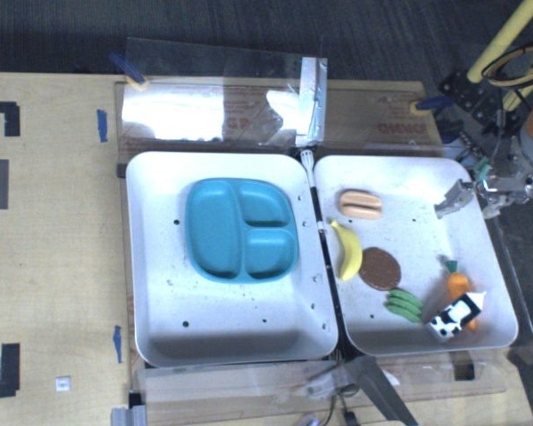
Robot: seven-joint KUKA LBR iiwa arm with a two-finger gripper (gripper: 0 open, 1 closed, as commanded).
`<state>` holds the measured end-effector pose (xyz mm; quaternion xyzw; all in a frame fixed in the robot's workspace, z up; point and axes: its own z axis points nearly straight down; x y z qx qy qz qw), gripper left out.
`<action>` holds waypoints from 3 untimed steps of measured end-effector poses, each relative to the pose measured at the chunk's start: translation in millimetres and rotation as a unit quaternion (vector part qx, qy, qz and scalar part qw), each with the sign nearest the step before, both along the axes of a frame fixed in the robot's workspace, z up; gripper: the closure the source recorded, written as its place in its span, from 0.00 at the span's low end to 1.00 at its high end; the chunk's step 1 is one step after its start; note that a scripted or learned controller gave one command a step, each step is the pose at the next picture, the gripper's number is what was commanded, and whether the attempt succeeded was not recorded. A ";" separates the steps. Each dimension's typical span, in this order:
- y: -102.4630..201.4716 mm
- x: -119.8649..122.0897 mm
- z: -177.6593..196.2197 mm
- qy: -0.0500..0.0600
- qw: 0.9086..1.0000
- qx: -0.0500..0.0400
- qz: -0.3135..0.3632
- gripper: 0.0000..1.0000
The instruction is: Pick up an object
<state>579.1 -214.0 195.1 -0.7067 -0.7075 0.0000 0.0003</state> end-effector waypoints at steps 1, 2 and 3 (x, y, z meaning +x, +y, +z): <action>3.8 18.7 -29.6 0.001 0.995 0.000 0.099 0.00; 73.7 -74.2 -77.3 0.002 0.989 0.001 0.151 0.00; 51.0 -24.2 -103.0 -0.007 0.998 -0.002 0.060 0.00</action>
